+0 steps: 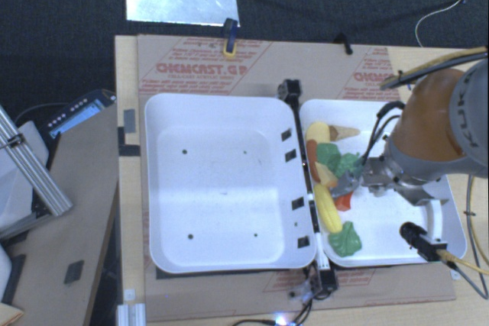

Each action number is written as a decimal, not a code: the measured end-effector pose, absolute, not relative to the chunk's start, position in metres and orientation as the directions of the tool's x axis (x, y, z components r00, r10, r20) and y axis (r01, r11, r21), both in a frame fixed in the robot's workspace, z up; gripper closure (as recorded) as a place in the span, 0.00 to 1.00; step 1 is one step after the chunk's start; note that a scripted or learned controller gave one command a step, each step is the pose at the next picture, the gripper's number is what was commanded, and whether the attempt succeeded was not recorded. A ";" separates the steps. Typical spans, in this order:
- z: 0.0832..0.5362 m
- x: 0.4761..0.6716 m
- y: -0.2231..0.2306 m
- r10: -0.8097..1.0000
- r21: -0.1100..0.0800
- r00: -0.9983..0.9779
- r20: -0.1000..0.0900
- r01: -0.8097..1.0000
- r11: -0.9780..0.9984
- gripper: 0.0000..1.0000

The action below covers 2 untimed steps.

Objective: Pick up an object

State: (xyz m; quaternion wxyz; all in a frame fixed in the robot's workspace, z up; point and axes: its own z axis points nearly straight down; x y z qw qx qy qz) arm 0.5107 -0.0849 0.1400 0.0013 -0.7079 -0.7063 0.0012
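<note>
Looming over the right bin (457,240), the arm (428,126) hides part of its contents. Its gripper (353,181) sits among the toy food: one banana (328,211), two green pieces (345,239), one cone (345,132). Whether it grips anything, I cannot tell. One left bin (221,179).

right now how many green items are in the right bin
2 in view. One green leafy item sits toward the bin's upper left, beside the gripper. The other green item lies near the front edge, below the yellow banana. The arm may hide more.
</note>
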 end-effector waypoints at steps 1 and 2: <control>0.083 0.513 -0.147 1.000 0.002 0.003 -0.002 1.000 -0.003 0.00; 0.086 0.598 -0.124 1.000 0.009 -0.009 -0.001 1.000 0.009 0.00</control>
